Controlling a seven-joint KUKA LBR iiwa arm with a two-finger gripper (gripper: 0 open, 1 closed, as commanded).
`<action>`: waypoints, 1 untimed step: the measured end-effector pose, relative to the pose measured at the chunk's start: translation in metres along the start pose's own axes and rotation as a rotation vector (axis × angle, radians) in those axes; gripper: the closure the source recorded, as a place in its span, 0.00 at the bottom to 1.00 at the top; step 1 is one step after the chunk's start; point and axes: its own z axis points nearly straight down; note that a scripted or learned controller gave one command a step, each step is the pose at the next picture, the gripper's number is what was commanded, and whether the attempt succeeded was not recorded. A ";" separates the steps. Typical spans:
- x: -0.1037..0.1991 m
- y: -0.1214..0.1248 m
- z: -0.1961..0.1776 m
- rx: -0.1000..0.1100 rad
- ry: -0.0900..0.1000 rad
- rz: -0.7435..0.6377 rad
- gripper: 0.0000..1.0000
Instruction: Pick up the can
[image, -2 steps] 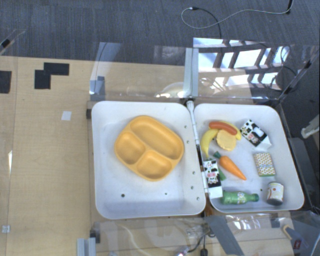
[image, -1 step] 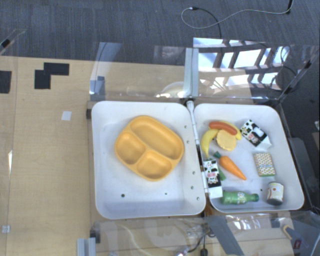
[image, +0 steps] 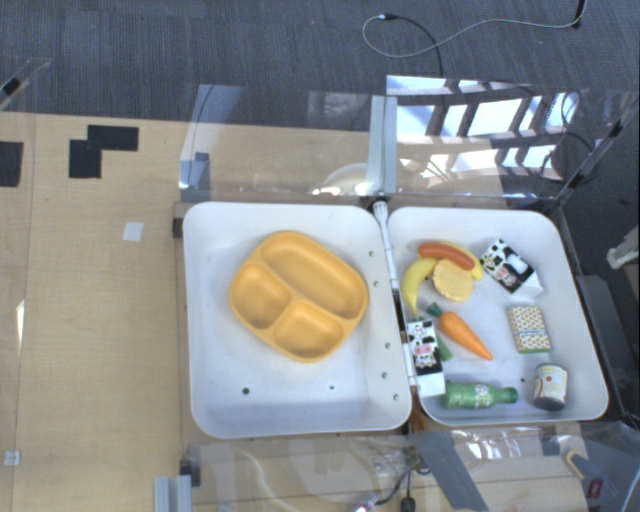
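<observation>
Here we see the can (image: 549, 386) standing in the near right corner of the right bin (image: 580, 270), just right of the green bottle (image: 479, 396) and below the cracker box (image: 527, 328); the gripper's state we cannot tell. A yellow divided plate (image: 298, 294) occupies the left bin (image: 215, 400).

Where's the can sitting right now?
In the camera view, the can stands in the right bin's near right corner, just below the tan cracker box and right of the green bottle.
</observation>
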 end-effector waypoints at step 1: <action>0.000 0.002 -0.013 -0.007 -0.005 -0.007 1.00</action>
